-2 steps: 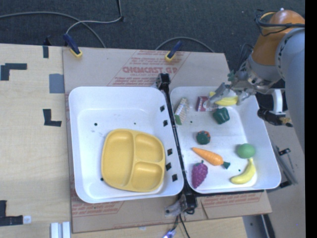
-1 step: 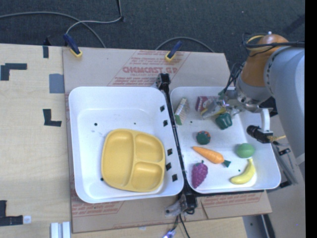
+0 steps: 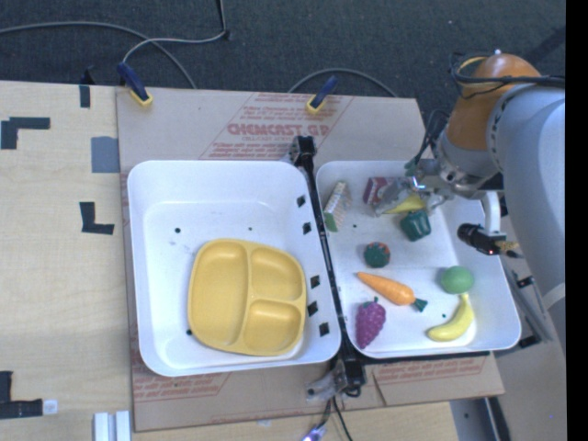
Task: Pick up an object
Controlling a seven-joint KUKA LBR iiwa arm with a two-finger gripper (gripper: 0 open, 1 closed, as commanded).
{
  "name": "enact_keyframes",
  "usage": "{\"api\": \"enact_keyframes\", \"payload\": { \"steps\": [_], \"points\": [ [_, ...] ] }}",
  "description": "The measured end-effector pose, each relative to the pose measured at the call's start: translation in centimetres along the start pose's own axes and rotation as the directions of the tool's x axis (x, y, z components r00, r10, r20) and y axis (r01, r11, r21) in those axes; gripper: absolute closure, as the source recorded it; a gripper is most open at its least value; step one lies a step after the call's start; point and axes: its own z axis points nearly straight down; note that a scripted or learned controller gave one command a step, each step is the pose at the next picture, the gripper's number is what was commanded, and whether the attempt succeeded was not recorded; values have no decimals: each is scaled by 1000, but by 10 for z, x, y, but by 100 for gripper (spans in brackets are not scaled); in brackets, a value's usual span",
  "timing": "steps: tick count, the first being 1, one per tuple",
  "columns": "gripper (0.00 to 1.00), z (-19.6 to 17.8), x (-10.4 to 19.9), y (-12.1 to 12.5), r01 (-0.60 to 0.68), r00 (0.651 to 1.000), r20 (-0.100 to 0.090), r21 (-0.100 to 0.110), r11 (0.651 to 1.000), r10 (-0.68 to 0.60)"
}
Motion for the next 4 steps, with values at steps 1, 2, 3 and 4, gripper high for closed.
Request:
{"api": "enact_keyframes", "payload": {
  "steps": [1,2,3,4],
  "points": [
    [0,-1,3,-3,-4,1000,8,-11,1000,5],
    [0,-1,-7,-6,-2,1000,4,-15,1000,2],
    [100,-10,-6,-7,-1,1000,4,-9,1000,1],
    [100,-98,2,-46,-4,1000,6,-18,1000,4]
  ]
}}
